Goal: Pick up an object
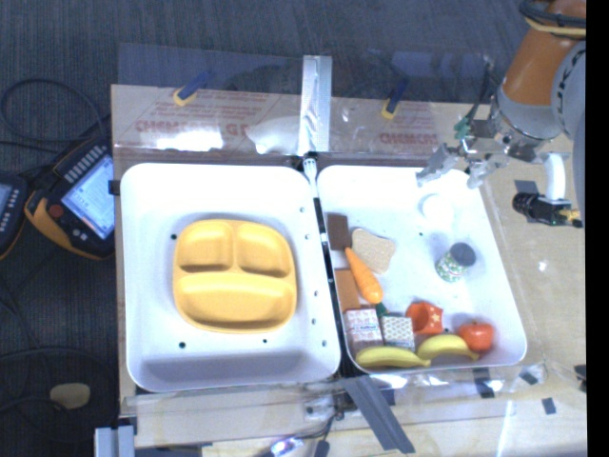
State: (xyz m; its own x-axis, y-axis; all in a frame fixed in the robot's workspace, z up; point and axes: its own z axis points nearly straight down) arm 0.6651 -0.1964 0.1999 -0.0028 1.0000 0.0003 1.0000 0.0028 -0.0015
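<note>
Glossy white plastic bins [143, 284]; smooth matt yellow plastic tray [234, 274]; shiny plastic toy tomato [477, 335], bananas [391, 357]

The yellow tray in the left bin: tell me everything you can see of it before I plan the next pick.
The yellow tray is a rounded-corner divided plate, seemingly smooth plastic, with three compartments: two smaller ones along the far side and one long one along the near side. It lies flat and right way up near the middle of the left bin, turned slightly askew to the bin's walls. It rests on the bin floor, touching no wall, and its compartments hold nothing.
</note>
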